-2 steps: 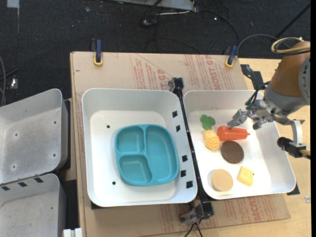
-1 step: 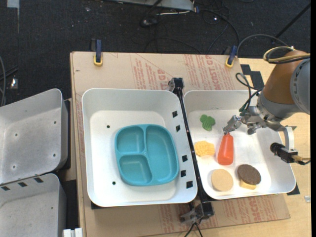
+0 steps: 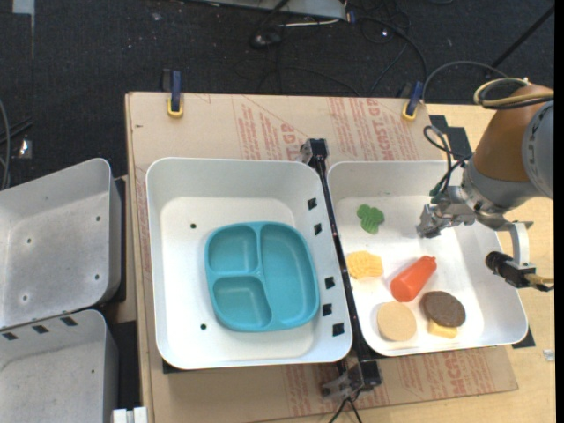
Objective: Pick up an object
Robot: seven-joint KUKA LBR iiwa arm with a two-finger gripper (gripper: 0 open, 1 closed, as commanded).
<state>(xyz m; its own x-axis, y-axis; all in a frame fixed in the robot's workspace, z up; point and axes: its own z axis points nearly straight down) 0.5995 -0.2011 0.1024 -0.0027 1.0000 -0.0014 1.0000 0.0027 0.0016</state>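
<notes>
The right bin [image 3: 493, 320] holds several small items: a green leafy piece [image 3: 370, 218], a yellow-orange chunk [image 3: 364, 264], a red-orange bottle-shaped piece [image 3: 413, 277], a tan round disc [image 3: 397, 322] and a brown round piece on a yellow base [image 3: 442, 311]. My gripper [image 3: 431, 222] hangs over the upper right part of this bin, right of the green piece and above the red-orange piece. I see nothing between its fingers.
The left bin [image 3: 176, 183] bears a teal divided plate [image 3: 262, 275]. A black divider [image 3: 330, 236] with clips runs between the bins. Yellow clamps [image 3: 175, 106] hold the cardboard base at the back. Grey trays [image 3: 53, 236] lie off the bench at left.
</notes>
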